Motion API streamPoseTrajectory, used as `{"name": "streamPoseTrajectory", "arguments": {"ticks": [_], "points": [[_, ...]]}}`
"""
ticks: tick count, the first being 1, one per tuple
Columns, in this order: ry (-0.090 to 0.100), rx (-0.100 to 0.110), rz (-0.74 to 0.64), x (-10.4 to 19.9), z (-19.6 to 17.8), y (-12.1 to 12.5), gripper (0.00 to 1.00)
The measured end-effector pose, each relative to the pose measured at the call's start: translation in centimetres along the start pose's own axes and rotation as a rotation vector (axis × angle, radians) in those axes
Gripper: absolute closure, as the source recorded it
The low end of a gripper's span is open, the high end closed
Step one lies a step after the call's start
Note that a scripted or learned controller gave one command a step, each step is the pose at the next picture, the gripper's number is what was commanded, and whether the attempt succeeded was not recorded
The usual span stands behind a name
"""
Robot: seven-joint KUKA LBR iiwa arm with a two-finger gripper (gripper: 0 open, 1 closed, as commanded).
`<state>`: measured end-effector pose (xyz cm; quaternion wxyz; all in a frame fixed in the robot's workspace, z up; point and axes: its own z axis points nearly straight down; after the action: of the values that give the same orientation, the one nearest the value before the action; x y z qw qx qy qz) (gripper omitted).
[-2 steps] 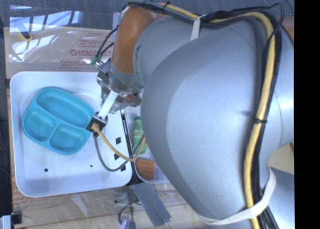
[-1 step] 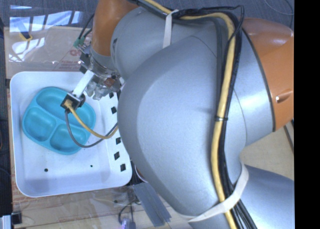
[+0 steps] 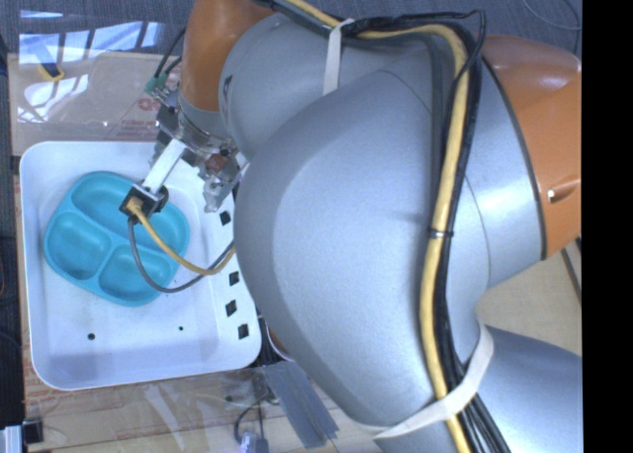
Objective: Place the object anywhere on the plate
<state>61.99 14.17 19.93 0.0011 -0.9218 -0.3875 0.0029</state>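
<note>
A light blue plate [image 3: 84,238] with three compartments lies in the left part of the left white bin [image 3: 119,357]. My gripper [image 3: 214,184] hangs over the bin's right side, just right of the plate's upper edge. The wrist above it covers most of it. I see no loose object on the plate or on the bare bin floor around it. The arm's bulk hides everything to the right.
The grey arm with its orange band [image 3: 213,41] spans the view from the right and covers the right bin. Brown cardboard under clear film [image 3: 89,85] lies beyond the left bin's far rim.
</note>
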Motion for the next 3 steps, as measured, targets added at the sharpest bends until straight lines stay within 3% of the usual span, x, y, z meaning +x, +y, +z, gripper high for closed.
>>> {"name": "streamPoseTrajectory", "arguments": {"ticks": [1,2,3], "points": [[0.005,-0.002,0.267,-2.7,-9.6,3.4,0.0],[0.004,-0.002,0.526,-0.5,-4.7,-2.6,0.0],[0.006,-0.003,0.589,1.9,-3.9,0.4,0.0]]}}
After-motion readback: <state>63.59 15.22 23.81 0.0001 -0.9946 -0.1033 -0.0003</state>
